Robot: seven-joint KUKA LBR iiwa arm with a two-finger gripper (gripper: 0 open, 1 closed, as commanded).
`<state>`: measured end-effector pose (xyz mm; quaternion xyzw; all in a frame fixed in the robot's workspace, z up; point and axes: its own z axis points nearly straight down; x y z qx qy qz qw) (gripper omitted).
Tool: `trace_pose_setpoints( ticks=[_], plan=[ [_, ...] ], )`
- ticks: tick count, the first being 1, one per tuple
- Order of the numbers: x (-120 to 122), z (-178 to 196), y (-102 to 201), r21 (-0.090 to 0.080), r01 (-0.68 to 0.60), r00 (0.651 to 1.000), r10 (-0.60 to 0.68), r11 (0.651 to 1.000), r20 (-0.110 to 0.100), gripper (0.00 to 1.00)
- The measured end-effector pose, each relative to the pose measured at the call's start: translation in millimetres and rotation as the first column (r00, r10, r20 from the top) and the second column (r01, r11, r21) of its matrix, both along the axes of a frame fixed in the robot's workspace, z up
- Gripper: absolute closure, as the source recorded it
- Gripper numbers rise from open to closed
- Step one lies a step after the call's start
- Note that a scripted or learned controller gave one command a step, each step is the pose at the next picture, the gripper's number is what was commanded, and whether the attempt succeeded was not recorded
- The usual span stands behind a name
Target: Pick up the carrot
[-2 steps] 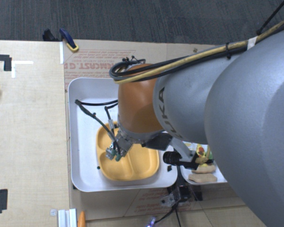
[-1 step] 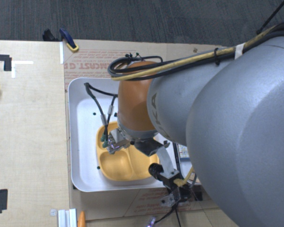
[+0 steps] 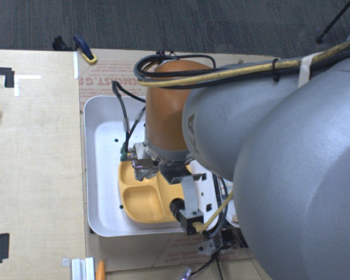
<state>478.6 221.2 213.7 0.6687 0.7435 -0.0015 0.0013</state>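
While the grey arm (image 3: 268, 150) with its orange band (image 3: 169, 104) looms over the white bin (image 3: 99, 156), the gripper (image 3: 163, 171) sits low above a yellow divided tray (image 3: 141, 202) — whether its claw is apart or together I cannot tell. No carrot can be made out; an orange tip (image 3: 100, 268) pokes in at the near edge — too small to identify.

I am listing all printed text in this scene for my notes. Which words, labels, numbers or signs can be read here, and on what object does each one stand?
Red print on the brown cardboard behind the white bin: upside down and blurred, not readable.
Red print on the cardboard in front of the bin: blurred, not readable.
Pale mark on the grey arm: too unclear to read.
No other text can be read.
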Motion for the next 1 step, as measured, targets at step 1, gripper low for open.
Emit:
trace_pose_setpoints(
  ticks=[1],
  plan=[
    [0.1,10.6,1.3,0.000,0.237,0.972,-0.237,0.972,0.001,1.00]
  ],
)
